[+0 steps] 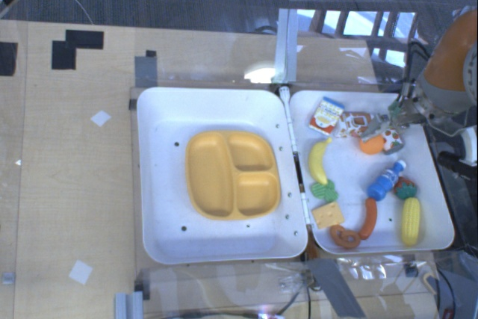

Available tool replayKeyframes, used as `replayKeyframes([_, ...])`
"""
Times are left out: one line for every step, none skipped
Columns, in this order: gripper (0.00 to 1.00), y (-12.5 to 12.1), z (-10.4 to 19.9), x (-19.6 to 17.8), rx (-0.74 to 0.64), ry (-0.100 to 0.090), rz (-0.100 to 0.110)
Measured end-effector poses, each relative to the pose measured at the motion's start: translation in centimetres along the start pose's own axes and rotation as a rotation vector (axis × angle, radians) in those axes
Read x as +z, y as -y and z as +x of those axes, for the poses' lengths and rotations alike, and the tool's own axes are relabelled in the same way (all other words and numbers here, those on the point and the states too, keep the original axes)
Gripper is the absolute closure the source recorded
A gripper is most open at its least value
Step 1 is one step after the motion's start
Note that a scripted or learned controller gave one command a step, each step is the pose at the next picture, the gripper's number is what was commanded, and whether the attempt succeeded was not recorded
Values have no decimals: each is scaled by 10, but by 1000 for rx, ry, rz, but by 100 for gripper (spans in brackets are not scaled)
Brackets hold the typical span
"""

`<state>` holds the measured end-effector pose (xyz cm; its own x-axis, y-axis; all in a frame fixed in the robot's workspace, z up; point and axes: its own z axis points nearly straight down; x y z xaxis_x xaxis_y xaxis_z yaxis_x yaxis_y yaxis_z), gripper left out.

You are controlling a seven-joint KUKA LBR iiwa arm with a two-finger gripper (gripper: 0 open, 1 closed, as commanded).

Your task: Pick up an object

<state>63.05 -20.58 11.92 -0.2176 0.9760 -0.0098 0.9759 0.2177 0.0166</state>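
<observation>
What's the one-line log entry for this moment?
claw: over right bin's far corner | nearest: orange toy | grip: unclear | yellow tray: left bin

Divided tray (231, 174) in left bin (160, 183); toys fill right bin (437, 231).

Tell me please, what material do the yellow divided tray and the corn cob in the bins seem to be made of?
The yellow divided tray looks like moulded plastic with a smooth, matte finish: one even colour, rounded compartment walls. The corn cob also seems plastic, probably a toy: uniform bright yellow, slightly glossy. Its surface detail is too small to confirm.
</observation>
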Motion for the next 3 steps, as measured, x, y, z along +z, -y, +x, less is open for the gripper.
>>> replayKeyframes([0, -10, 0, 32, -47, -6, 9])
replayKeyframes([0, 36, 31, 30, -55, -7, 9])
replayKeyframes([100, 31, 30, 16, -60, 0, -3])
